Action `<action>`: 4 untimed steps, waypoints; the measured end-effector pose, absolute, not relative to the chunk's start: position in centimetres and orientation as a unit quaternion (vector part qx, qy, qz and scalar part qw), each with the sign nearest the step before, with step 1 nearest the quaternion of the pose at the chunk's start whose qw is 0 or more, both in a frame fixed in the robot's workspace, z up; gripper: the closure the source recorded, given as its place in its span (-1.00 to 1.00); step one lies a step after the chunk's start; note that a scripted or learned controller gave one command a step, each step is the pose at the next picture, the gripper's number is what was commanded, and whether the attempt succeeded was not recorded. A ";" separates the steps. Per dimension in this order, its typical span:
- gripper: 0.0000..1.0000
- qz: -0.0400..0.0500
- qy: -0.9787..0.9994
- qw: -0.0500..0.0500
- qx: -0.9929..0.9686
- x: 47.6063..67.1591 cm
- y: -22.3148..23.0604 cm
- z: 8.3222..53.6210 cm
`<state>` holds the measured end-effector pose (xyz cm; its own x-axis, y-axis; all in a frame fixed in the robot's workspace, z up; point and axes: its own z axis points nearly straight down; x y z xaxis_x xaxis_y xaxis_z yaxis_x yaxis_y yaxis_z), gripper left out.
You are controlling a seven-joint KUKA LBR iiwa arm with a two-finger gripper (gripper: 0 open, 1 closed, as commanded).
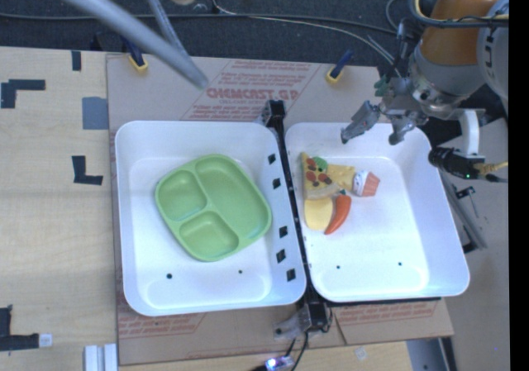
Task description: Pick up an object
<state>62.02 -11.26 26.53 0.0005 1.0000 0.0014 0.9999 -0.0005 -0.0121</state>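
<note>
Bins come first: the left shallow white plastic bin (136,221) carries a green three-compartment plastic tray (213,206) near its middle. The right shallow white bin (413,245) holds a cluster of small toy foods (332,190) against its left wall, likely the pick targets. The grey two-finger gripper (378,127) hangs released above that bin's far edge, fingers spread, grasping nothing, apparently poised to descend.

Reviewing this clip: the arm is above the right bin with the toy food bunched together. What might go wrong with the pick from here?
1. The pizza slice, orange wedge and small cup-like toy lie touching in the right bin, so the open end effector may catch two or push one aside.
2. The cluster sits near the divider; a finger could hit it coming down.
</note>
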 end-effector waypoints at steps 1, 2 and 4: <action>-1.00 0.000 -0.708 0.001 -0.707 62.2 -11.2 27.1; -1.00 0.003 -0.707 0.002 -0.707 62.6 -11.7 20.9; -1.00 0.002 -0.707 0.002 -0.707 62.7 -11.4 9.8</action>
